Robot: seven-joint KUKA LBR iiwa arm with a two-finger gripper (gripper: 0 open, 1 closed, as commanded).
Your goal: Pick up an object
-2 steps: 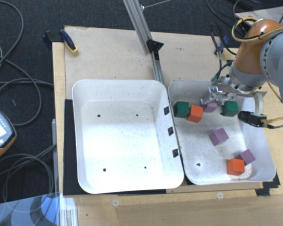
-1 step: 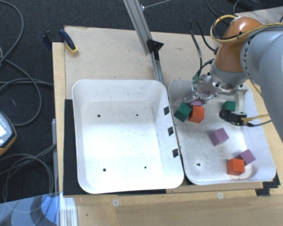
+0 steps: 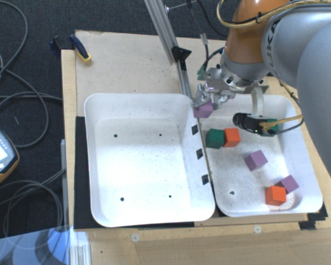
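One purple block (image 3: 203, 110) sits clamped between the fingers of the gripper (image 3: 205, 105), lifted over the far left edge of the right bin (image 3: 304, 170) (five other blocks lie inside it).

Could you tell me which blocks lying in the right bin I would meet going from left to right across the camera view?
Green block → orange block beside it → purple block in the middle → orange block near the front corner → purple block touching it. The purple block up at the tool is left out.
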